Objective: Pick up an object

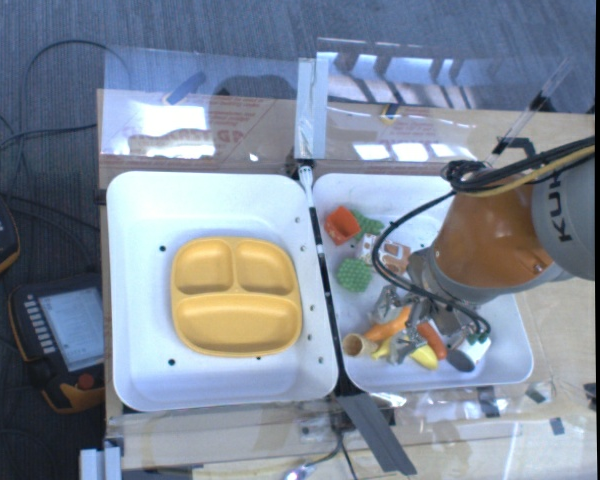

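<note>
Reaching down into the right bin [520, 363], the gripper [427, 320] sits low among a heap of small toys near that bin's front edge; whether its jaws are open or closed I cannot tell, since the wrist and cables hide the tips. No object is visibly held. Right against the gripper lies an orange carrot-like piece [392, 327], with a small tan cup [353, 345] just beside it toward the bin's front-left corner, a yellow piece [423, 358] and a red piece [435, 340] crowded under the tool.

The likely trouble here is the crowding: with pieces touching one another, the gripper may well close on two at once, or on an edge that slips free as it lifts. Pushing down could also shove toys aside rather than trap one.

Farther off, toward the bin's back-left corner, a red-orange block [341, 224] and a green knobbly ball [355, 274] lie apart from the heap and look easier targets. The left bin [140, 208] holds a yellow divided plate [236, 294] in its middle, well away from the arm [495, 238].
</note>
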`<state>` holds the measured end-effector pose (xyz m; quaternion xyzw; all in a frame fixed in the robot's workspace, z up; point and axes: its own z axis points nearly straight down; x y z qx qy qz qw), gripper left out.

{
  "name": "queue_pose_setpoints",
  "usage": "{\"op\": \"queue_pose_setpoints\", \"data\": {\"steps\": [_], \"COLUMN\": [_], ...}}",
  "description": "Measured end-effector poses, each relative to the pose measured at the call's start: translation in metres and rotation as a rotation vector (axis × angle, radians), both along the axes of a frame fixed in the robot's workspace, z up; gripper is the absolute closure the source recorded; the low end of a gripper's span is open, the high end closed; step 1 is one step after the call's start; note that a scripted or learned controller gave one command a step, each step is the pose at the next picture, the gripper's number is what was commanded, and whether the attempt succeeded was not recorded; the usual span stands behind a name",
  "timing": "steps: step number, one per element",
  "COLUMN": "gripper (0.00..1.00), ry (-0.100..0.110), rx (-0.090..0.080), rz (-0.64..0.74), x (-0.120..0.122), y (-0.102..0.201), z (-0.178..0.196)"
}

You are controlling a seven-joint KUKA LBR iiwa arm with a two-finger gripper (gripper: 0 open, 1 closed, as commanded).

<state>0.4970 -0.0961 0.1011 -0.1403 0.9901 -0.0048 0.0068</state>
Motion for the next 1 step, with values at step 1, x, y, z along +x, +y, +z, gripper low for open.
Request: {"op": "queue_pose_setpoints", "data": {"steps": [1], "gripper": [1.0], "ry": [0.014], "rx": [0.01], "rz": [-0.204], "x": [0.0307], "y": [0.0467], "z": [0.1191]}}
